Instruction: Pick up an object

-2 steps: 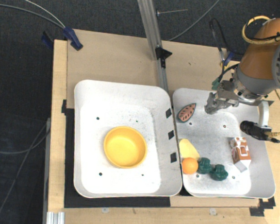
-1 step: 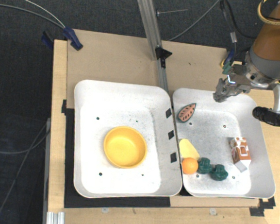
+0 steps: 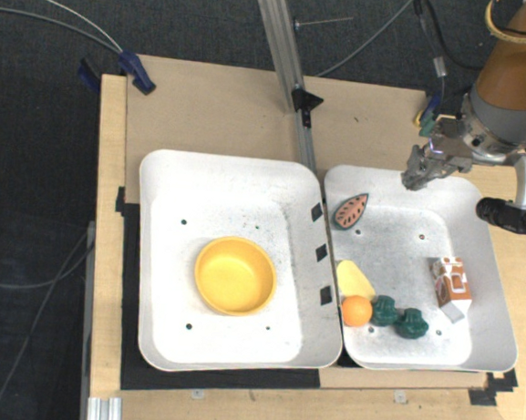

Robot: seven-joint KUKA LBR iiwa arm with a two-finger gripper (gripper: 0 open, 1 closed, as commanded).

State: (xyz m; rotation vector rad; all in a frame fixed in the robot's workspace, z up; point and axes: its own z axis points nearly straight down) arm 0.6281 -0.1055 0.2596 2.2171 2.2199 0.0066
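Two shallow white bins are sitting side by side on the bench. The left bin (image 3: 164,242) is holding a yellow bowl (image 3: 234,274), lying open side up near its middle. The right bin (image 3: 489,297) is carrying the rest: a pinkish leaf-shaped piece (image 3: 350,209) is lying near its upper left corner, a pale yellow wedge (image 3: 355,280) is resting by the left wall, and a small orange ball (image 3: 357,311) is touching the wedge's lower end. Just beside the ball a dark green toy (image 3: 398,318) is stretching toward the right, and well apart from it, by the right wall, an orange-and-white block (image 3: 451,287) is lying tilted.

A metal pole (image 3: 285,60) is slanting down from the top and ending at the gap between the bins, where small black clips are sitting along the seam. The bench top (image 3: 217,109) is plain tan board with a blue clamp (image 3: 136,73) at its upper left corner, and thin cables are trailing over the dark floor (image 3: 27,184) around it.

The gripper (image 3: 420,177) is hanging over the right bin's upper rim — nothing is showing between its fingers, and whether they are apart or together I cannot tell from here. The leaf-shaped piece is lying nearest, down and to its left; the block and the cluster by the front wall are lying well apart from it.
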